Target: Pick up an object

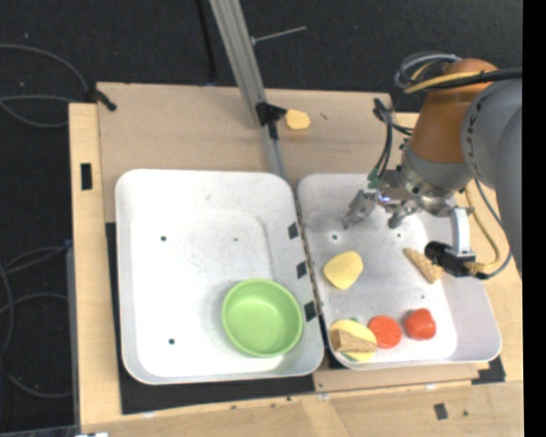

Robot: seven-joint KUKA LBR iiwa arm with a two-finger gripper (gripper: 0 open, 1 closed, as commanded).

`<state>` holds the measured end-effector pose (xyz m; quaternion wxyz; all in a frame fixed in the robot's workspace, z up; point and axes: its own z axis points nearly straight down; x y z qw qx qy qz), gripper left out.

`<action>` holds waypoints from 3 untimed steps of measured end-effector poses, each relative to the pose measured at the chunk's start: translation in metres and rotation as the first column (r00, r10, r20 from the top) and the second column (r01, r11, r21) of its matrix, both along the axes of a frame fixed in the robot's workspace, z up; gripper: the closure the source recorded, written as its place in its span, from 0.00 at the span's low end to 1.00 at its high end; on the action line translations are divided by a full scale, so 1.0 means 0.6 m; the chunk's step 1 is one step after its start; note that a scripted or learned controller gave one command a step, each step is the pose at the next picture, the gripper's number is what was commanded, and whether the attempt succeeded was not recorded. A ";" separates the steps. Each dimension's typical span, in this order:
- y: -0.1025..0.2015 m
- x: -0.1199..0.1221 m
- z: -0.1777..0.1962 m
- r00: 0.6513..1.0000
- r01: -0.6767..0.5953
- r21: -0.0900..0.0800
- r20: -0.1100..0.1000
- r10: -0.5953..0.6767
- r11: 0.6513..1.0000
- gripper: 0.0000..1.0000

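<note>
Claw (379, 207) spread open, holding nothing, poised above the right bin (478, 340) just up-right of the yellow piece (343, 269). Nothing picked yet; descent, grasp, lift all remain.

left bin (164, 244) open, green bowl (262, 317) aside

The arm (455, 126) covers the right bin's (328, 198) far right corner. A tan stick (422, 264) lies partly under a black cable fitting (448, 258). The worktop's (164, 126) near edge is cropped.
</note>
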<state>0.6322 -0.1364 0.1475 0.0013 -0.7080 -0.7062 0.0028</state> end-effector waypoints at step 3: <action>-0.011 0.009 0.016 1.000 0.003 0.002 0.012 -0.003 1.000 1.00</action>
